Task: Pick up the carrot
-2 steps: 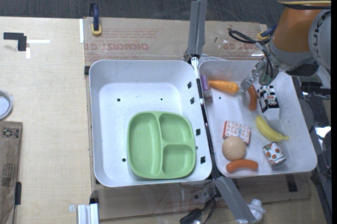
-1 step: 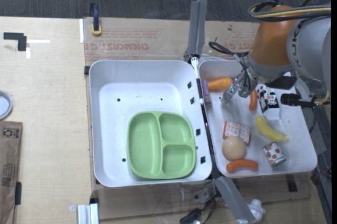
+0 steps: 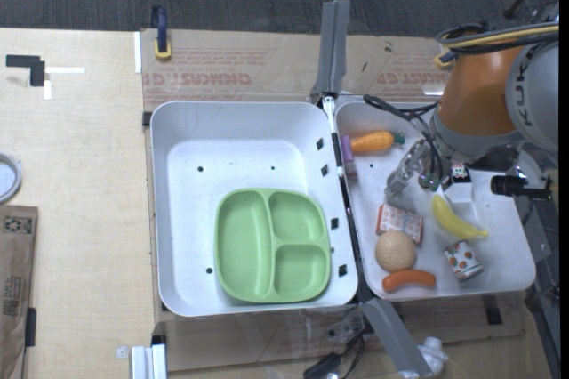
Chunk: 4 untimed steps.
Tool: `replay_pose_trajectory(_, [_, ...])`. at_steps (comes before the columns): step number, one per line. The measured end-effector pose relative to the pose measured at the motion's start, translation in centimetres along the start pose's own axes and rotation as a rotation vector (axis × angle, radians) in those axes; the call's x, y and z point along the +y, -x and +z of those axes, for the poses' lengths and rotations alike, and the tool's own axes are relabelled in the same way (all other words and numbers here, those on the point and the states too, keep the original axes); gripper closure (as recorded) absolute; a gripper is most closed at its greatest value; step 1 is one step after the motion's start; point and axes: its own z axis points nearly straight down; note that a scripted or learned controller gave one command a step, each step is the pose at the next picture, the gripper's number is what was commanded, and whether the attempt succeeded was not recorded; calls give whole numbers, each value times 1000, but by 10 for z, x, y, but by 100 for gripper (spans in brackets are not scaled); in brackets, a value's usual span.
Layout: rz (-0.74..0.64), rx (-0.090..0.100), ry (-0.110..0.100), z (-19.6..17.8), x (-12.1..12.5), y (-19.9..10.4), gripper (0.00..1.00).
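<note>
1. camera view: the jaws [image 3: 404, 177] hang inside the right bin [image 3: 511, 266], at the end of the grey arm [image 3: 498, 101] with its orange band.
2. jaws state: cannot tell; the metal parts blur together from this angle, and nothing shows between them.
3. carrot [image 3: 372, 142] lies flat near the back wall of the right bin, up and to the left of the jaws, apart from them. orange body, green tip pointing right.
4. small purple item [image 3: 346, 157] rests just left of the carrot, against the wall between the bins, left of the jaws; too small to identify.
5. below the jaws, close by: a red-and-white packet [image 3: 399, 220], and under it a round tan ball [image 3: 396, 251].
6. below that again, an orange-red sausage-shaped item [image 3: 409, 280] near the front wall.
7. banana [image 3: 456, 219] lies down and to the right of the jaws, tilted; a small patterned can [image 3: 462, 261] sits just past its lower end.
8. left bin [image 3: 178, 190] sits well left of the jaws, holding a green divided plate [image 3: 273, 245] with three compartments.
9. both bins stand on cardboard on the desk [image 3: 71, 146]; a clamp [image 3: 160, 35] with a blue handle grips the cardboard's far edge, far up-left of the jaws.
</note>
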Motion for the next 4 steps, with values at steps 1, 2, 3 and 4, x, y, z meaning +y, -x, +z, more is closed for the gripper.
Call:
replay_pose_trajectory(1, [-156, 0, 0, -118, -8, -13, 100])
replay_pose_trajectory(2, [-156, 0, 0, -118, -8, -13, 0])
replay_pose_trajectory(3, [-360, -2, 1, -52, 8, 46, 0])
replay_pose_trajectory(4, [-598, 1, -1, 0, 2, 48, 0])
